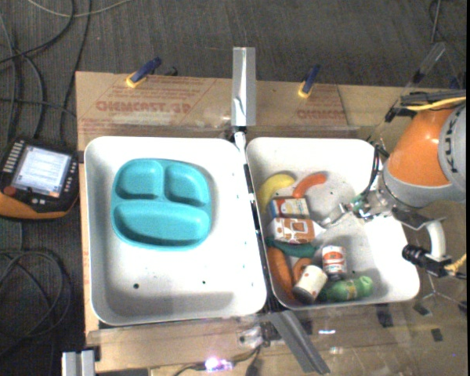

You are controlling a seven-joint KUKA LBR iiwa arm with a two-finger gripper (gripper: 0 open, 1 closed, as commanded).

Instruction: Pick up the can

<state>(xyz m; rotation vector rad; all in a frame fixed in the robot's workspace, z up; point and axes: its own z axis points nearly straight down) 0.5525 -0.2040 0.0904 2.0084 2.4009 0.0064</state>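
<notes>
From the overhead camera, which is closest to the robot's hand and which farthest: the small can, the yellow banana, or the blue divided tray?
Measured from the hand in the right bin:
1. The small red-and-white metal can, just below and left of the hand in the same bin.
2. The yellow banana, at that bin's upper left.
3. The light blue divided plastic tray, far off in the left bin.

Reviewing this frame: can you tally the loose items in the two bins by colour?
Teal: 1, moulded plastic divided tray, left bin.
Yellow: 1, banana-shaped toy, right bin.
Orange: 2, carrot-like pieces.
Green: 1, cucumber-shaped toy.
Printed, mixed colours: 2 cartons, 1 small can, 1 cup.
Total: 9.
</notes>
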